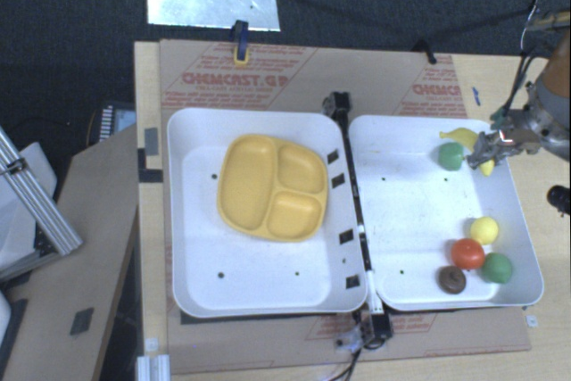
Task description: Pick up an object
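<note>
A: Since the gripper (490,149) is seen at the far right corner of the right bin (419,219), which object should be taken?

B: The yellow banana-shaped piece (461,136) or the green ball (451,156) next to it; both are just beside the gripper. Whether the fingers are apart or together cannot be told, as they are small and blurred.

A: How should the step be done well?

B: One object should be chosen and centred between the fingers before they are brought down, because the two lie touching and close to the bin wall. The ball may roll when it is pushed.

A: How do the objects look?

B: Small, smooth, like plastic toy fruit. A yellow ball (484,230), a red one (467,253), a second green one (498,268) and a brown piece (452,279) are grouped at the near right corner. A yellow divided tray (271,186) is lying in the left bin (192,210).
</note>
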{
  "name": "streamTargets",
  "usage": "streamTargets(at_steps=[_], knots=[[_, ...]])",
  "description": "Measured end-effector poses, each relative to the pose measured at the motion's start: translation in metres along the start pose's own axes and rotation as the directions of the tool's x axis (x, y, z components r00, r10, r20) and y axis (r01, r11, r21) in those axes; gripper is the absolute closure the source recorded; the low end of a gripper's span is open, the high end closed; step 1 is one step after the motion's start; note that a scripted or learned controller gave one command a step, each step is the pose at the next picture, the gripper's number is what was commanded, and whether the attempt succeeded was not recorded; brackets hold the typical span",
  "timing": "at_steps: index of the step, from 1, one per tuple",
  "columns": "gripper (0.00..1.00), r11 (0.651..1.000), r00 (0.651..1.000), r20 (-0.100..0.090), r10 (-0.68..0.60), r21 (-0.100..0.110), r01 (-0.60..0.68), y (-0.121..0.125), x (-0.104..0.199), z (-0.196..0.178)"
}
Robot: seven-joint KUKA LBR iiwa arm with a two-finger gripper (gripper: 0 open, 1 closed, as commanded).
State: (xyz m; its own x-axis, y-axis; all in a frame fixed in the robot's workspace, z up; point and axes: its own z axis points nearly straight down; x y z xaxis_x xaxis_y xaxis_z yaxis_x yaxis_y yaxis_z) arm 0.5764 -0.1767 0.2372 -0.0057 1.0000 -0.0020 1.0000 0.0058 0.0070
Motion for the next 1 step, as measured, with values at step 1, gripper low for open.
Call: streamTargets(at_steps=[1], knots=[[1.0, 1.0, 1.0, -0.004, -0.003, 0.005, 0.003, 0.0011, 0.0527, -0.0043]])
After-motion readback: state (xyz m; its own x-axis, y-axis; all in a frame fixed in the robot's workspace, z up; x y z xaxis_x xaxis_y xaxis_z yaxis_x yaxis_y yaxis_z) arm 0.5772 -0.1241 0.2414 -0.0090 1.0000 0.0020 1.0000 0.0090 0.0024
